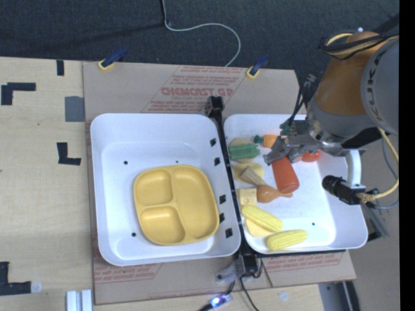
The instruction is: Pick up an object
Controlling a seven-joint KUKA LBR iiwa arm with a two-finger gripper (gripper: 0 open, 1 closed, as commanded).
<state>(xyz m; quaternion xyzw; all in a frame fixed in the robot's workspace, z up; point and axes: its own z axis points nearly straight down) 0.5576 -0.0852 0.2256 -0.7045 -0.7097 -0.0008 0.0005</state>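
My hand hangs over the right bin, near its far edge, right above the top of the red sausage; I cannot tell whether it grips anything. To do this well I should centre on the sausage and come straight down, clear of the green piece beside it. I count two bins, one yellow tray in the left bin, two corn cobs, one sausage.
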